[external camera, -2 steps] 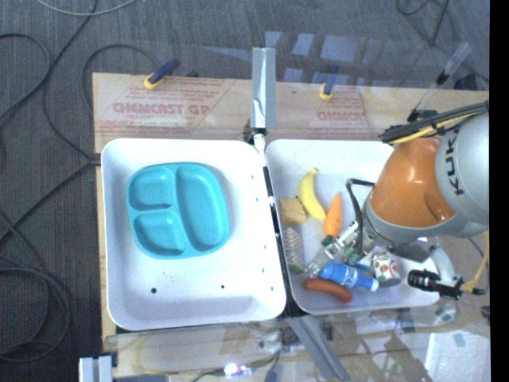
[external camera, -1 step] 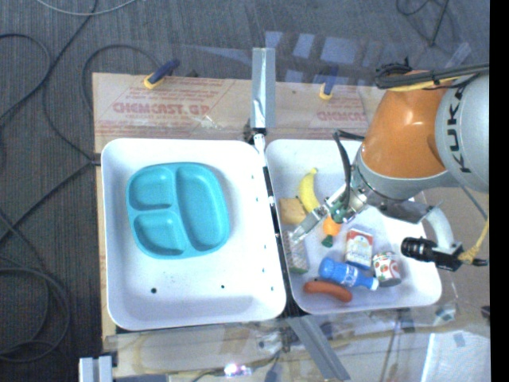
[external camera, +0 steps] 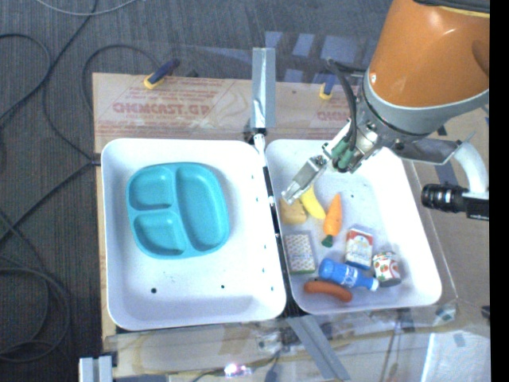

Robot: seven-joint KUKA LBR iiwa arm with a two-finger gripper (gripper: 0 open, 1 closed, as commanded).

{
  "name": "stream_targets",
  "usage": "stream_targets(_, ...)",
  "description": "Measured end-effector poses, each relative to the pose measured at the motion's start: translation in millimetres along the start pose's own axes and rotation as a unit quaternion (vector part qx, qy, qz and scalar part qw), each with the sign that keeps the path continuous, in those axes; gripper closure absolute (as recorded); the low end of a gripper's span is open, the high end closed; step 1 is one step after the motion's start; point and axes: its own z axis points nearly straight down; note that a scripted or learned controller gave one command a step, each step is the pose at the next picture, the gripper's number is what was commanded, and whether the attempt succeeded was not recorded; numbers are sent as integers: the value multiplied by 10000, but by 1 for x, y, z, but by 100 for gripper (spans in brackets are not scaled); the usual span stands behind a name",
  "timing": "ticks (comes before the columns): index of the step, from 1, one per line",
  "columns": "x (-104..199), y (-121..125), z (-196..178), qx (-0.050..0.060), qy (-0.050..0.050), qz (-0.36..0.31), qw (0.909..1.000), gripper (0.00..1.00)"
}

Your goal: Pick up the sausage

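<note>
So far nothing's picked: my gripper looks open near the banana, sausage untouched at five o'clock.

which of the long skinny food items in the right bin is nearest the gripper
The yellow banana, lying just below the gripper. The orange carrot sits further right, and the sausage lies far off at the bin's front edge.

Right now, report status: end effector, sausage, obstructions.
End effector hovering at right bin's upper left, above yellow banana. Reddish-brown toy sausage untouched at near edge. Blue plastic bottle lying right against it.
</note>
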Motion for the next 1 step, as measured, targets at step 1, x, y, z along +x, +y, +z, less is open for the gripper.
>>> stream_targets(1, 0, 1, -10, 0, -14, 0, 10000, 100)
